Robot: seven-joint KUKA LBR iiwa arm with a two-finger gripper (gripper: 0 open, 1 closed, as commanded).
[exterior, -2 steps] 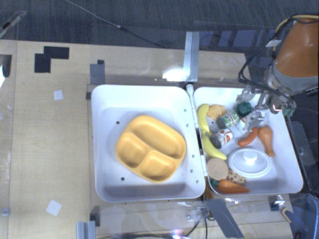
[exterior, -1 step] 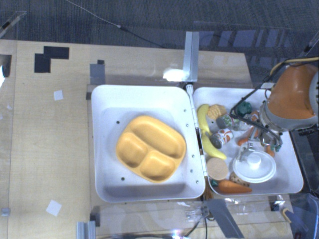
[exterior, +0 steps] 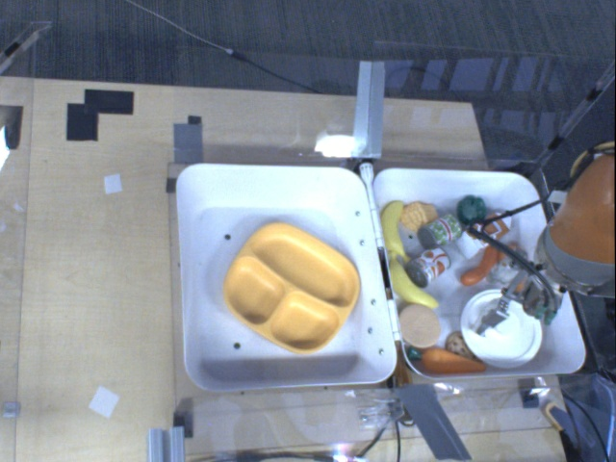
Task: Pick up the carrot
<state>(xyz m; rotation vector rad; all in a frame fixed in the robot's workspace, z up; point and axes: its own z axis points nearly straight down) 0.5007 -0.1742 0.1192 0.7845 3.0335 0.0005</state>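
The carrot [exterior: 452,361], orange and tapered, lies along the front wall of the right bin [exterior: 576,354]. It rests just in front of a white bowl [exterior: 515,346]. My gripper [exterior: 497,316] hangs over that bowl, behind and to the right of the carrot and apart from it. The grey arm with its orange band [exterior: 587,224] reaches in from the right edge. Nothing shows in the gripper.
The right bin also holds a banana [exterior: 397,258], two small cans [exterior: 431,248], a round tan disc [exterior: 421,325], a reddish sausage-like piece [exterior: 478,268] and a dark green item [exterior: 472,207]. A yellow divided tray [exterior: 291,287] sits in the left bin [exterior: 207,354].
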